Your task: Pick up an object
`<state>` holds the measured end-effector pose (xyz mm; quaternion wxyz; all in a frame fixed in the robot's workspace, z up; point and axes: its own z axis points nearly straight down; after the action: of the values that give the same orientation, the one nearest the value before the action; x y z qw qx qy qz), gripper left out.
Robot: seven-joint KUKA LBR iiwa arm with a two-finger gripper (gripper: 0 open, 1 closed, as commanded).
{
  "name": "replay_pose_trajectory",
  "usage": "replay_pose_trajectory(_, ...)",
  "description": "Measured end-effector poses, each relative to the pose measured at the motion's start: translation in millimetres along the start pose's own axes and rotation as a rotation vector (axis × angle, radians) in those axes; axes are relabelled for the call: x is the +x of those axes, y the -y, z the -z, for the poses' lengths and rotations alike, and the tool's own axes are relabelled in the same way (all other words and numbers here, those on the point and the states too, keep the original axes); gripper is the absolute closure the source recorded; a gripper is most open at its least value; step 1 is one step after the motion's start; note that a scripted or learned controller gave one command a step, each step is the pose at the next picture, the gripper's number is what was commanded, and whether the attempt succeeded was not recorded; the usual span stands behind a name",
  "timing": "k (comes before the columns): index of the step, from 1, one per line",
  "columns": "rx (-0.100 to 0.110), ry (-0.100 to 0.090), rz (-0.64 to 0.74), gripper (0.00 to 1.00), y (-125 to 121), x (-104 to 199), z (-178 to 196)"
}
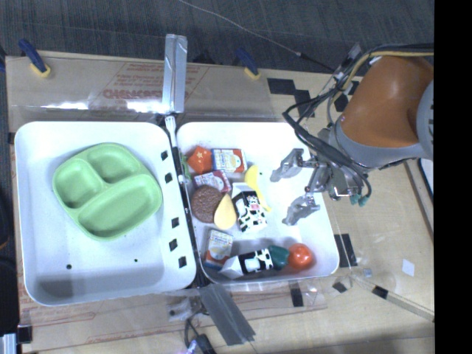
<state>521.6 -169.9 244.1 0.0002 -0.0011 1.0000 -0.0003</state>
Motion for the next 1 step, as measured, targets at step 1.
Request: replay_pose_trajectory(1, -0.001, 0.007, 0.191, 0.0, -27.0, -54.6, -119.0)
